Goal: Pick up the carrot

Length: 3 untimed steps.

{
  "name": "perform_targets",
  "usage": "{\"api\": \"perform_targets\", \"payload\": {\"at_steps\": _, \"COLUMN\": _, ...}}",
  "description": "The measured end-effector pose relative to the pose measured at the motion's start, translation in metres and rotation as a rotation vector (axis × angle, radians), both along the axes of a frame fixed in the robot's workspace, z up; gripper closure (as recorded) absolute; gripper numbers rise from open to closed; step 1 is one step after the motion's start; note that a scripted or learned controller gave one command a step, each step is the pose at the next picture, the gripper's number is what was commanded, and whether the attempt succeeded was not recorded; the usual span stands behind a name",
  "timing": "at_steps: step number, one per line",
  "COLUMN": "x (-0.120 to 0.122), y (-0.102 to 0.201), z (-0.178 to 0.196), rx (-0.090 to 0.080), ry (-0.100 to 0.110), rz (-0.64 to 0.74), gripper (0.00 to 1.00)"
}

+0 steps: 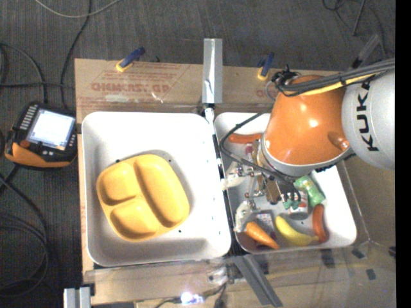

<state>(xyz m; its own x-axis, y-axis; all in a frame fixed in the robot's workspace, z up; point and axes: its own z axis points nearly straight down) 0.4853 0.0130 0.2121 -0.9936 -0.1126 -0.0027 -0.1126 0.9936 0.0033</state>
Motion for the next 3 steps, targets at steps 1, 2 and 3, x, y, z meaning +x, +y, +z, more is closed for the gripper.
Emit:
{"api": "perform_targets", "payload": {"at_steps": 1, "x": 0.015, "y": -0.107, "z": -0.121, "rx": -0.005, "ry": -0.012, "rz": -0.008, "gripper": 0.00}}
{"api": "perform_targets", "payload": {"at_steps": 2, "x": 0.018, "y": -0.106, "z": -0.111, "rx": -0.004, "ry": -0.021, "rz": -0.010, "gripper": 1.00}}
{"api": "perform_targets", "payload": {"at_steps": 3, "x": 0.011, "y": -0.029, "z": -0.028, "rx": -0.001, "ry": -0.001, "rz": 0.358, "gripper": 1.00}}
